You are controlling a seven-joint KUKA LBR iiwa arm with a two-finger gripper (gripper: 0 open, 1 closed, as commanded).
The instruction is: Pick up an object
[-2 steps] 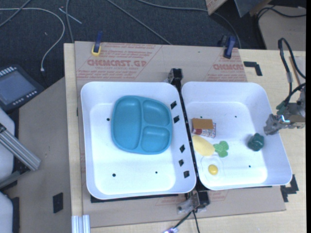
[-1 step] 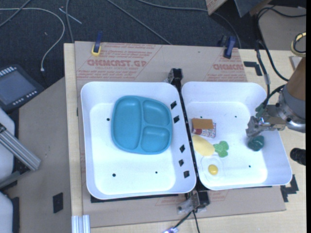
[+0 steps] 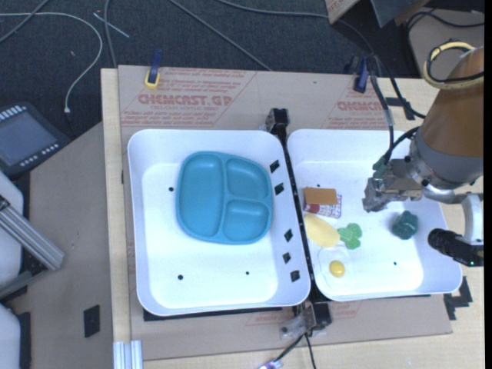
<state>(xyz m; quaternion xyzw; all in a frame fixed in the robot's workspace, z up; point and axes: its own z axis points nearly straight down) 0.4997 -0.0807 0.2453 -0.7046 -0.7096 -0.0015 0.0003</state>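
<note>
The right bin (image 3: 369,283) holds a small brown and red block (image 3: 321,199), a yellow oblong piece (image 3: 323,233), a light green lumpy toy (image 3: 351,235), a small yellow round piece (image 3: 337,267) and a dark green object (image 3: 405,224). My gripper (image 3: 375,197) hangs over the middle of this bin. It is to the right of the brown block and up and left of the dark green object. I see nothing held in it.
The left bin (image 3: 154,275) carries a blue divided plate (image 3: 224,197). Black clips run along the divider (image 3: 288,206) between the bins. The grey arm with its orange band (image 3: 457,121) covers the right bin's far right corner. Cables lie beyond the bench.
</note>
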